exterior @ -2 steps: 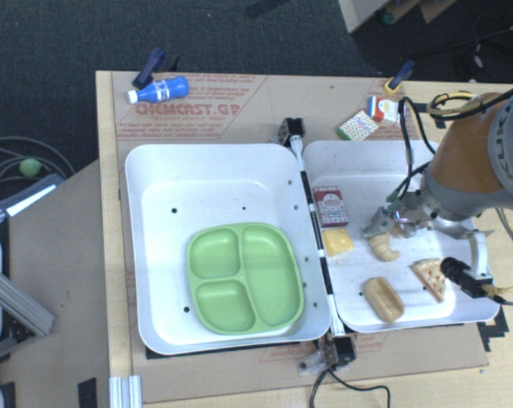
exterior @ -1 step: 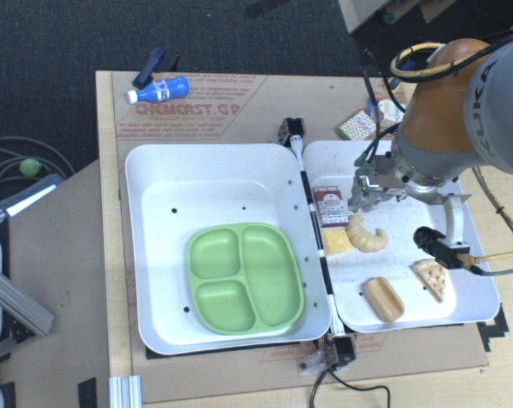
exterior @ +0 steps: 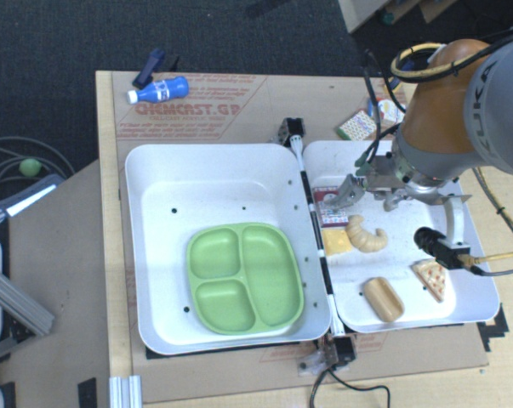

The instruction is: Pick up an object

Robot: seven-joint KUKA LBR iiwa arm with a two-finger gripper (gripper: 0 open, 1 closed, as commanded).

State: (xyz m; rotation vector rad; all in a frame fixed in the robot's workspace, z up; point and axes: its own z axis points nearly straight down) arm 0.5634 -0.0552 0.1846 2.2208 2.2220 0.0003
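Gripper (exterior: 377, 187) — grip state unclear — croissant (exterior: 368, 235) just below, right bin (exterior: 477, 306).

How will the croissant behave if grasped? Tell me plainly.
The croissant is curved and tapers at its ends, so fingers closing across it may slip off. It looks like a light toy, so a nudge would probably slide it. It touches the yellow wedge, which might shift too.

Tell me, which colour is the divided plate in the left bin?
Light green. The divided plate shows best in the camera view.
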